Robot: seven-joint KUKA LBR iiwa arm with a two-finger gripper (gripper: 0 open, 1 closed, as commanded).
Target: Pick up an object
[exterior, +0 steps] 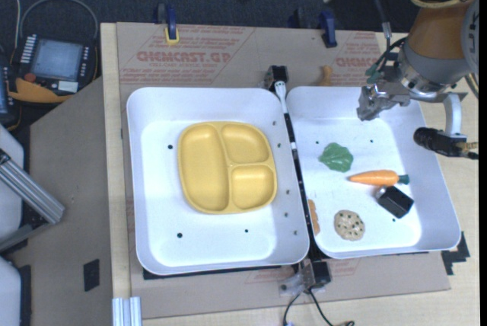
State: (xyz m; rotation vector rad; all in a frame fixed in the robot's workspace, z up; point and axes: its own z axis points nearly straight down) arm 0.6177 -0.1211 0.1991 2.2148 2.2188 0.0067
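Hovering over the far part of the right-hand shallow white plastic bin (pixel 437 237), the grey two-finger gripper (pixel 370 108) hangs from the grey arm with its orange band (pixel 445 8), and nothing is held in it. From this slanted view I cannot tell whether it is parted or closed.

All candidate objects lie in that same bin, nearer the camera than the gripper. Closest is the crumpled green leaf-shaped toy (pixel 335 157), which sits a little toward the camera and slightly to the left in the view from the gripper. Just beyond it lies the orange toy carrot with a green stub end (pixel 376 178), its long axis running nearly left to right across the picture, tip pointing left, stub right. Just beside the carrot's stub end rests a small black block (pixel 396 201), tilted at an angle. Nearest the camera is the round tan cookie with dark chips (pixel 349 225), apart from the rest.

The left-hand white bin (pixel 148 164) carries a yellow three-compartment plastic plate (pixel 226 165).

My judgement is that the leaf is the shortest reach: a short travel toward the camera and then down. If the carrot is chosen instead, the grip should probably close across its narrow width, at right angles to its left-right axis.
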